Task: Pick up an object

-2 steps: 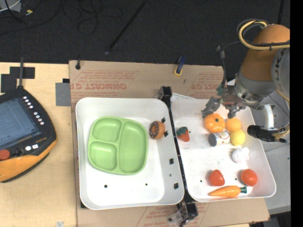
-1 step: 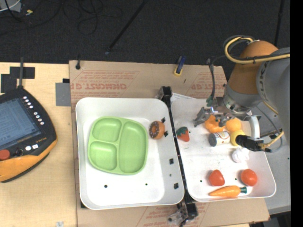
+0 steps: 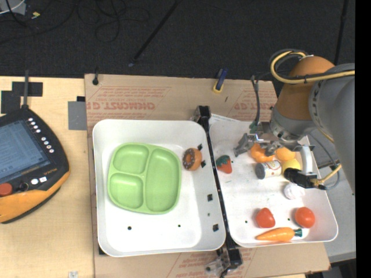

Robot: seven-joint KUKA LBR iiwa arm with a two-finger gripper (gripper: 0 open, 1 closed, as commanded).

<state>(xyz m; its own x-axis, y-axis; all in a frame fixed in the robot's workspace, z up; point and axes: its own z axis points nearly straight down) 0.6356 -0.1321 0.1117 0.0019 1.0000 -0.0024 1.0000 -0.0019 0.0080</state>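
Note:
My gripper [image 3: 250, 143] hangs low over the upper middle of the right bin [image 3: 243, 230], on the arm that reaches in from the right. Just right of it and partly under it lies an orange toy [image 3: 261, 153], with a yellow piece [image 3: 286, 154] beside that. A small white bottle with a dark cap [image 3: 268, 169] lies just below them. A strawberry [image 3: 224, 164] sits to the gripper's lower left, near the bin's left wall. I see nothing lifted off the bin floor.
Two red tomatoes [image 3: 265, 217] [image 3: 305, 216], a carrot [image 3: 278, 234] and a small white piece [image 3: 291, 191] lie in the right bin's lower part. The left bin [image 3: 116, 236] holds a green divided plate [image 3: 145, 178] and a brown doughnut [image 3: 192, 158]. A tablet [image 3: 23, 155] lies far left.

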